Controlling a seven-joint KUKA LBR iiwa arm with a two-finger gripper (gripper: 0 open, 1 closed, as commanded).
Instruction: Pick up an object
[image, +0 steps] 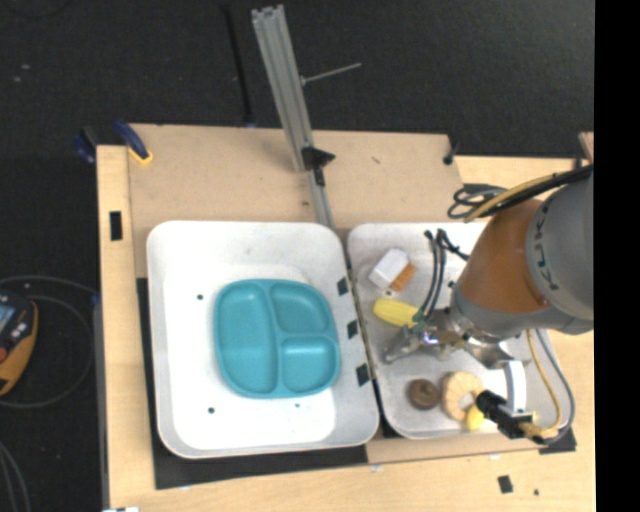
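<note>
Overhead view: 2 white bins are sitting on the counter (250, 170). A teal divided tray (277, 335) is lying in the left bin (180, 260). In the right bin (372, 245), the tool (400, 343) is hovering beside a yellow object (394, 312); the arm is hiding much there.

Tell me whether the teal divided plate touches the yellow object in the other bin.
Apart. The camera view shows the teal plate lying in the left bin and the yellow object in the right bin, with both bin walls between them.
</note>
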